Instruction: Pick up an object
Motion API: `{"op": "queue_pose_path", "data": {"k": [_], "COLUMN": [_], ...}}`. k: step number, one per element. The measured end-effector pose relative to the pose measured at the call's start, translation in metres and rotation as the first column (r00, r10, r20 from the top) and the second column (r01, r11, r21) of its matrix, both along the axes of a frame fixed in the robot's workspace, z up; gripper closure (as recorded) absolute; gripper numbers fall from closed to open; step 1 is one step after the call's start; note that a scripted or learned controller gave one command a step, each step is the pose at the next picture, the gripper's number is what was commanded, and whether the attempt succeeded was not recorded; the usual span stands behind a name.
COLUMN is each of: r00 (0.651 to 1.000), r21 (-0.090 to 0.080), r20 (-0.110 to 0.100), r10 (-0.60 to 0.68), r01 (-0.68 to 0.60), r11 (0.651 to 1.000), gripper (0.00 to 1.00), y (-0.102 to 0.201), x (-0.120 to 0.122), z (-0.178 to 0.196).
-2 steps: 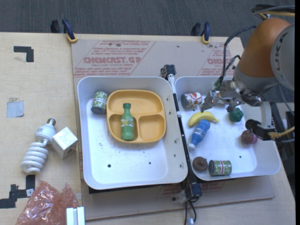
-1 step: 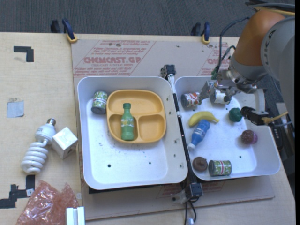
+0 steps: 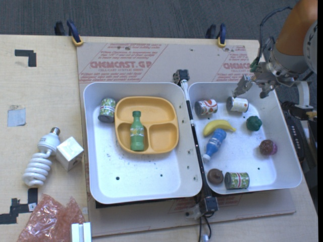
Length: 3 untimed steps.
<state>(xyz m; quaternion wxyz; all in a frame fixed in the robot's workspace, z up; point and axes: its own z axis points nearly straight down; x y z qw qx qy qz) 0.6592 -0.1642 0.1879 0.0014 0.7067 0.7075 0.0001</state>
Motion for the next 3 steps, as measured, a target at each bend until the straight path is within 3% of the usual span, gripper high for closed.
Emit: {"op": "queue_pose_path", "data": {"k": [1, 2, 3], "r00": [1.0, 1.0, 1.0], "r21": [0.001, -0.001, 0.0], "r20": [-0.002, 0.0, 0.0], "r10": [-0.001, 0.0, 0.002], "r01": [0.001, 0.0, -0.002], "r11": [1.0, 1.0, 1.0], "gripper": [0.0, 1.0, 1.0], "y": [-0.034, -0.034, -0.035], "x": [-0.048, -0.048, 0.0], "z": [-0.095, -0.085, 0.002]}}
